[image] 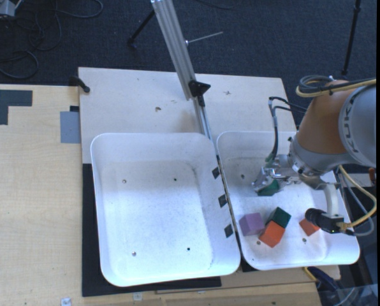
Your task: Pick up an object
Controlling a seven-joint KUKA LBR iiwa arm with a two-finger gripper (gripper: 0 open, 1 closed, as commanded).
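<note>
Orange block (272,235) lies nearest in the right bin (292,260), touching a purple block (252,223) and a green block (280,217); a red block (309,227) sits apart. Beyond them, the gripper (267,185) pinches a small green thing (270,186).

Pale bench (30,190) bears left bin (107,171), right bin (343,254), side by side.
</note>
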